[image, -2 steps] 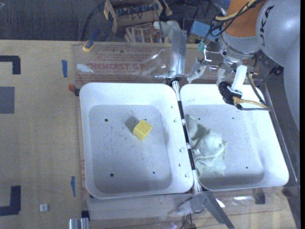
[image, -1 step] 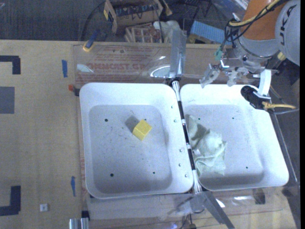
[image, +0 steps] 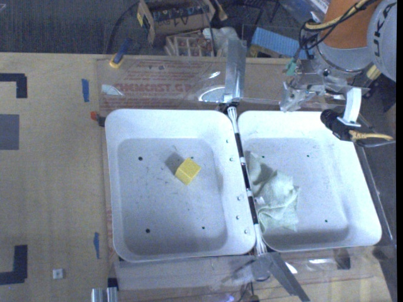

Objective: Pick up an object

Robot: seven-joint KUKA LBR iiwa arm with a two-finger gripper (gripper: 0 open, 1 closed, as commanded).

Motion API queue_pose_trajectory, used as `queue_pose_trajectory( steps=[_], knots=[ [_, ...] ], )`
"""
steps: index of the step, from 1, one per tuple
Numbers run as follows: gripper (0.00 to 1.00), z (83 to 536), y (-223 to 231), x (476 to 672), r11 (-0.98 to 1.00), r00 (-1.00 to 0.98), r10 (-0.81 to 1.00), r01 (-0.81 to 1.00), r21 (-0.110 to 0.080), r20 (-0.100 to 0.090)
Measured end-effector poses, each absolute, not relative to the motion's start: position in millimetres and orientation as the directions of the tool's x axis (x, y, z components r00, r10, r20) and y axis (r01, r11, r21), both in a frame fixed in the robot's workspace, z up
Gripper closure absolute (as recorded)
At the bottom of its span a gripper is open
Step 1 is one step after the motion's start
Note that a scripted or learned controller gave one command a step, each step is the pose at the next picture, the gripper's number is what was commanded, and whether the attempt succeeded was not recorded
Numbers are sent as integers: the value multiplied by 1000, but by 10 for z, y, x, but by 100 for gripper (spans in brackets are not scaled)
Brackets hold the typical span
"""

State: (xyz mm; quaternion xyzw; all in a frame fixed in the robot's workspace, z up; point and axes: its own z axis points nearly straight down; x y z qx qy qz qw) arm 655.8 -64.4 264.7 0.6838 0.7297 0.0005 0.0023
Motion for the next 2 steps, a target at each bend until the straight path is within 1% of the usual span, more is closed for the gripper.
queue_pose_trajectory(
  steps=[1,2],
  knots=[
    [100,3848,-41,6435,139,-139,990,990,3,-1],
    [100,3664,314,5729,283,-283,959,959,0,0]
  ],
)
